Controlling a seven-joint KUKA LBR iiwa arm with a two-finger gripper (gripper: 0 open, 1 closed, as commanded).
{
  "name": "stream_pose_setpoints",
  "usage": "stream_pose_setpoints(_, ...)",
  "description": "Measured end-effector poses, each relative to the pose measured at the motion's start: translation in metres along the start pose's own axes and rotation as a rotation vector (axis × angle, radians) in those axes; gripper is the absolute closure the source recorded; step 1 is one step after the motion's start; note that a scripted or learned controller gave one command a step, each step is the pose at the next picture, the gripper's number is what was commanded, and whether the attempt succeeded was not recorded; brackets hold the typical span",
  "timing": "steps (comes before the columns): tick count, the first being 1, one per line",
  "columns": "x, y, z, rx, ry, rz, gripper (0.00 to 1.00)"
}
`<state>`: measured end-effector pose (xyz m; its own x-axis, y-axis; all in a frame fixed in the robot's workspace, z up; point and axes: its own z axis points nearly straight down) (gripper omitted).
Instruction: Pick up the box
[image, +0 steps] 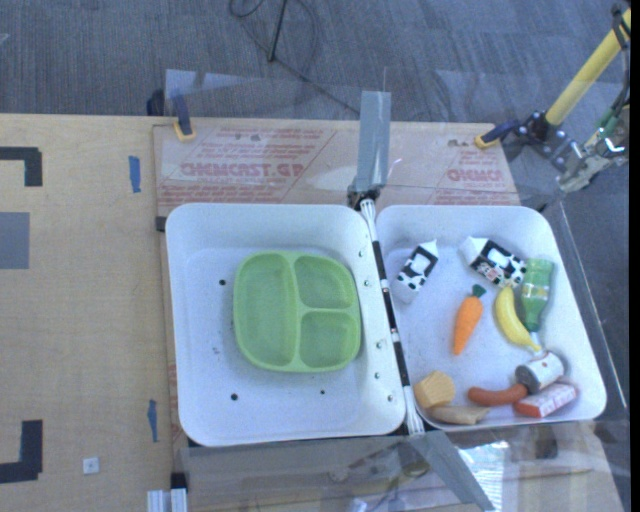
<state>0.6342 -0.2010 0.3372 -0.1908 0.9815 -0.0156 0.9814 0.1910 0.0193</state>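
Observation:
In the right bin (575, 300), a small red and white box (549, 400) lies flat at the near right corner, touching a grey and white can (540, 370) just behind it. A black and white cow-patterned carton (497, 263) lies near the far wall. A second carton with the same pattern (416, 271) stands by the bin's left wall.
The right bin also holds a carrot (466, 321), a banana (514, 320), a green bottle (536, 286), a red sausage (494, 395) and bread pieces (436, 389). A green divided plate (296, 312) lies in the left bin (200, 400). A yellow rod with a clamp (580, 75) stands at the far right.

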Motion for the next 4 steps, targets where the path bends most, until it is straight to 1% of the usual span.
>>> stream_pose_setpoints(4, -0.002, 0.007, -0.047, -0.023, -0.019, -0.007, 1.00)
